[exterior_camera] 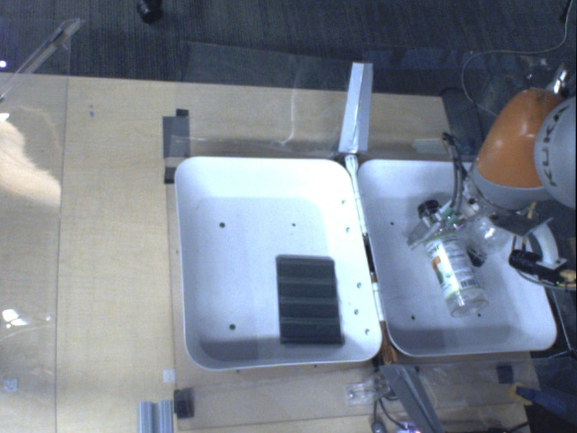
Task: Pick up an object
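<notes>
A: Where the gripper [448, 216] hangs in the right bin [397, 269], can't tell whether it's open or shut.

B: Same. Clear bottle [453, 271] lies right below its tip; black ridged block [307, 299] sits in the left bin [216, 242].

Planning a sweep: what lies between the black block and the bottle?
From the camera view: the bins' adjoining rims, between block and bottle.

left bin [198, 242]: ribbed block [307, 299] in near right part | right bin [397, 332]: bottle [453, 273] lying mid-bin | gripper [448, 216] at bottle's far end
</notes>
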### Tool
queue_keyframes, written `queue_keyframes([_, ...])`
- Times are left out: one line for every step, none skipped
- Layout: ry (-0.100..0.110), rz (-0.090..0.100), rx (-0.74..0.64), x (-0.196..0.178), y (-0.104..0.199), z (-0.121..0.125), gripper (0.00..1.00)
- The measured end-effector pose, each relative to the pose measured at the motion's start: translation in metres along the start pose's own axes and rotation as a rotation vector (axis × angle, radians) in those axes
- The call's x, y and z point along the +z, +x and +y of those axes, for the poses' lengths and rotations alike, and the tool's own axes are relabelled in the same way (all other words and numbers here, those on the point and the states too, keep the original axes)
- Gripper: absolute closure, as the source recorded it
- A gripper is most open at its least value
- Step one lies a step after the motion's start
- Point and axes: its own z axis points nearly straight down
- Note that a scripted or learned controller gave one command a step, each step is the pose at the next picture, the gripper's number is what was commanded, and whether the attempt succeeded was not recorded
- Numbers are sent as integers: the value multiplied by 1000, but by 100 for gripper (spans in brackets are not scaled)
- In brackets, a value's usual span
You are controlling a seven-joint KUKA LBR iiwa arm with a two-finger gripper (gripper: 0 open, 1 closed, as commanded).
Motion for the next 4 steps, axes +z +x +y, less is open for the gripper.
queue_keyframes([0, 0, 0, 0, 0, 0, 0])
queue_keyframes([0, 0, 0, 0, 0, 0, 0])
queue_keyframes([0, 0, 0, 0, 0, 0, 0])
queue_keyframes([-7, -4, -1, -12, 0, 3, 100])
